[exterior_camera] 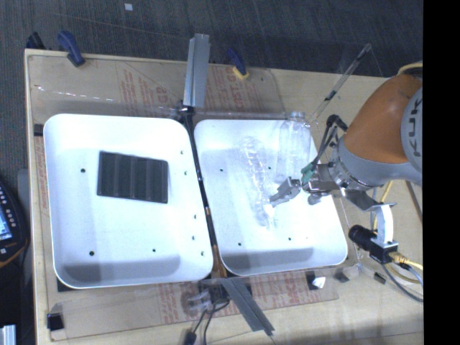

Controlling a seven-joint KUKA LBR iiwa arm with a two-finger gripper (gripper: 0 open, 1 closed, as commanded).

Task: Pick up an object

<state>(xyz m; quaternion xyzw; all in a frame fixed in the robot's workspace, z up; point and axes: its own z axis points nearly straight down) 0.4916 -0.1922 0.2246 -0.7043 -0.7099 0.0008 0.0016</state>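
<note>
Lying flat in the left bin [65, 135], a dark ribbed slab [133, 177] runs its long side left to right. Right of it, the right bin [230, 257] holds clear plastic bottles [269, 167], hard to make out against white. The claw [286, 192] hangs over them at centre right; its grip I cannot tell.

The clear bottle [291, 148] melts into the right bin [230, 250], its outline hard to trace. The arm [381, 131] runs off the right edge, and a dark device [8, 225] is cut by the left.
</note>
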